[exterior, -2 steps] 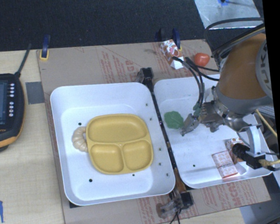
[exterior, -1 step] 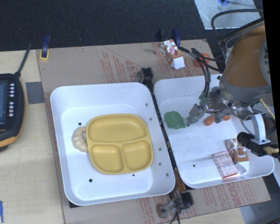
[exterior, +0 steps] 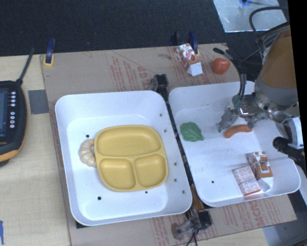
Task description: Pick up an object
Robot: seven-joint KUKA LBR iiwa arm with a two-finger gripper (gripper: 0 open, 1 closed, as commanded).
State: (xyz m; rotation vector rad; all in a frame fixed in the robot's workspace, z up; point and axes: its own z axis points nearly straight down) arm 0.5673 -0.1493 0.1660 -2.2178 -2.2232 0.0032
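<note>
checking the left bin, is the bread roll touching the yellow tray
Touching. Camera view shows the bread roll pressed against the yellow tray's left edge, no white gap between them.

Yellow divided tray (exterior: 130, 156) in left white bin (exterior: 74, 156), green leaf (exterior: 191, 132), orange sausage (exterior: 237, 131), red-and-white cartons (exterior: 246, 181) in right white bin (exterior: 216, 192)

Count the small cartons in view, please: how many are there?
3. One small carton stands on the cardboard beyond the right bin; two cartons lie in that bin's near right corner. The arm may hide more.
</note>
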